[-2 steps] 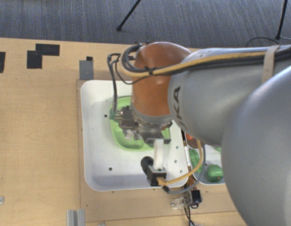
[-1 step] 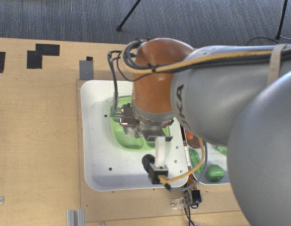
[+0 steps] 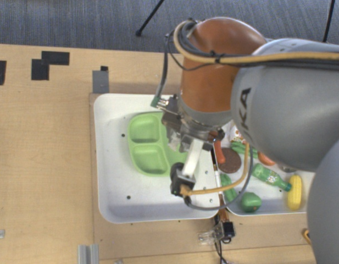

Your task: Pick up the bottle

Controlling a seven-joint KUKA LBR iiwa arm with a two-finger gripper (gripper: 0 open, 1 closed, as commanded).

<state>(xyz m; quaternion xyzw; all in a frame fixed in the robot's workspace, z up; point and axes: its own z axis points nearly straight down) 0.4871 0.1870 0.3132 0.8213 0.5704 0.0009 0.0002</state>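
Note:
A green bottle (image 3: 268, 176) with a pale label lies on its side in the right bin (image 3: 268, 210), near the front. The arm's big orange and grey wrist covers the seam between the two bins. My gripper (image 3: 178, 141) hangs under the wrist, over the right edge of a green divided tray (image 3: 147, 143) in the left bin (image 3: 111, 164). It is well to the left of the bottle and apart from it. Nothing shows as held.
In the right bin, a yellow object (image 3: 294, 191) lies just right of the bottle. A green round object (image 3: 250, 201), a brown disc (image 3: 230, 159) and an orange piece (image 3: 266, 159) lie around it. The arm hides much of that bin.

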